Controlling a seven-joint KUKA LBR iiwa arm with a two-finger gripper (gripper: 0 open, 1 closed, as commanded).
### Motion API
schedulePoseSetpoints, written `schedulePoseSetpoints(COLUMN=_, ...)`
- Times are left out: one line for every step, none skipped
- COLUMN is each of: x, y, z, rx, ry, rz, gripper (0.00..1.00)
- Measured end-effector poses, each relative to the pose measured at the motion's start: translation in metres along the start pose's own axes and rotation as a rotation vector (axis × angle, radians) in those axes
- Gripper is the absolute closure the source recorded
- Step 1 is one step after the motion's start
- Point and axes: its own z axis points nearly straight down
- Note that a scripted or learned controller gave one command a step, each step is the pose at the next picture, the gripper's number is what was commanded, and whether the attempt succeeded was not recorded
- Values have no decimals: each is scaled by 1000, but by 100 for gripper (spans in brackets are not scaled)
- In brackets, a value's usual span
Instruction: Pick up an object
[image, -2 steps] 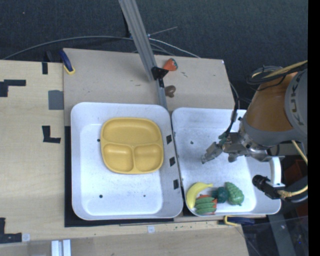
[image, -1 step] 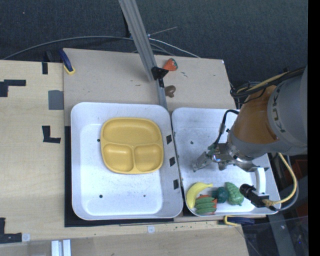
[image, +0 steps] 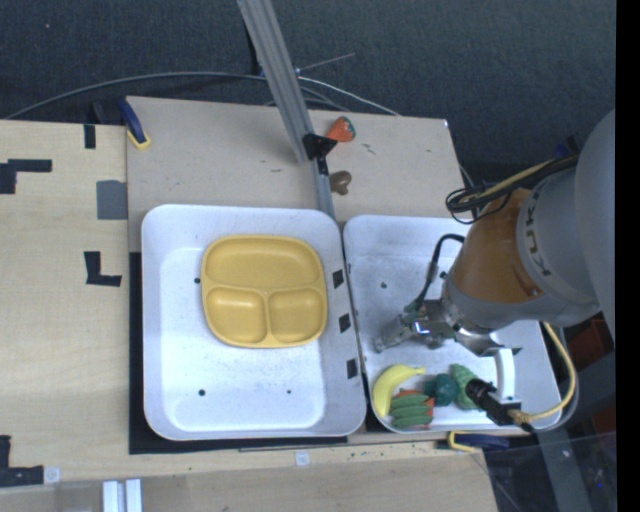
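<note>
A yellow banana (image: 397, 379) lies at the near edge of the right bin (image: 385, 250). Beside it are a red and green toy (image: 411, 406) and other green pieces (image: 461, 383), bunched together. My gripper (image: 402, 332) hangs over the bin's bare floor just above and a little left of this pile, pointing left. Nothing shows between its tips. The grey arm with its orange band (image: 500, 260) covers the bin's right side.
A yellow divided plate (image: 265, 290) lies in the left bin (image: 170, 400). A slanted metal pole (image: 285, 80) ends at a clamp by the bins' far edge. A small red item (image: 342, 128) and a brown one (image: 341, 182) rest on the bench behind.
</note>
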Motion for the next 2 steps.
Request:
schedulePoseSetpoints(x=1, y=0, z=-11, rx=1, ry=2, rz=0, gripper=100)
schedulePoseSetpoints(x=6, y=-8, z=-64, rx=-3, ry=1, rz=0, gripper=100)
